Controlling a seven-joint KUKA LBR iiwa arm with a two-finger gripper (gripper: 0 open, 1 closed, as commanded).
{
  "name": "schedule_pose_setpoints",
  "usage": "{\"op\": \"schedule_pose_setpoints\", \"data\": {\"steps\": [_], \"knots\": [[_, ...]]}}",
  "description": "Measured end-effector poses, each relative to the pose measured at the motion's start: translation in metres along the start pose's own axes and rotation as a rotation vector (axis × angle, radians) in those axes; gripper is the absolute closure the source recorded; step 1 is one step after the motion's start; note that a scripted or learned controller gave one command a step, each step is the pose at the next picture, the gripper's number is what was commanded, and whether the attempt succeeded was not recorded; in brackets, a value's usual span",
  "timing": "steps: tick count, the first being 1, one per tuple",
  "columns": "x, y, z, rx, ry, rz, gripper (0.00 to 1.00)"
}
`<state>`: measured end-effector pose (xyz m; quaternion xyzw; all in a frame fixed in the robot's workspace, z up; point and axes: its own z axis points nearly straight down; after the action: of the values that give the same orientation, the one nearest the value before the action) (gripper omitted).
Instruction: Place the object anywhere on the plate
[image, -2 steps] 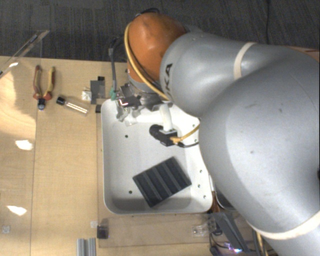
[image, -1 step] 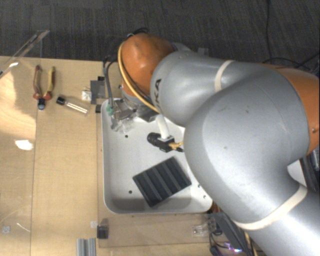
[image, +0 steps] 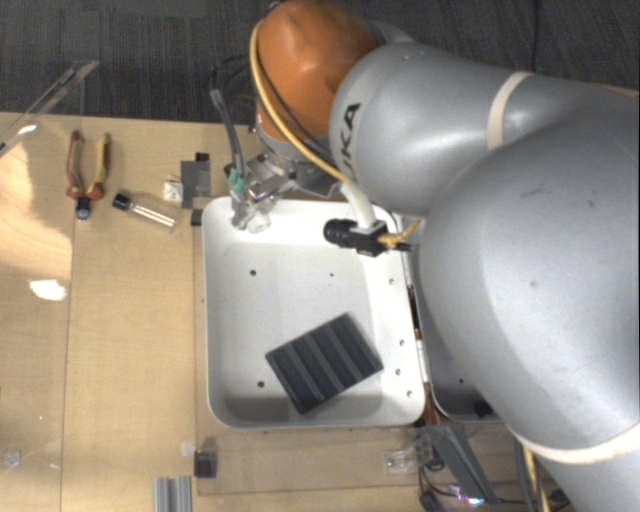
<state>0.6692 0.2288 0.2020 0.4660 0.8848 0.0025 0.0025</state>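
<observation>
While the gripper (image: 248, 205) hovers at the bin's (image: 230, 400) upper-left corner, I cannot tell its jaw state; the dark ribbed object (image: 323, 362) lies lower centre, placement not yet begun.

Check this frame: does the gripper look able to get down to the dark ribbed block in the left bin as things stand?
Probably yes. The dark ribbed block lies flat and alone on the floor of the left bin, with nothing over it. The gripper sits at the bin's far corner, with bare floor between them.
</observation>
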Motion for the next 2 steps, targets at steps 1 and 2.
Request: {"op": "schedule_pose_setpoints", "data": {"steps": [1,2], "knots": [[-0.001,-0.001,-0.002,0.001,0.001,-0.247,1.0],[-0.003,-0.007,-0.071,-0.001,0.001,-0.238,1.0]]}}
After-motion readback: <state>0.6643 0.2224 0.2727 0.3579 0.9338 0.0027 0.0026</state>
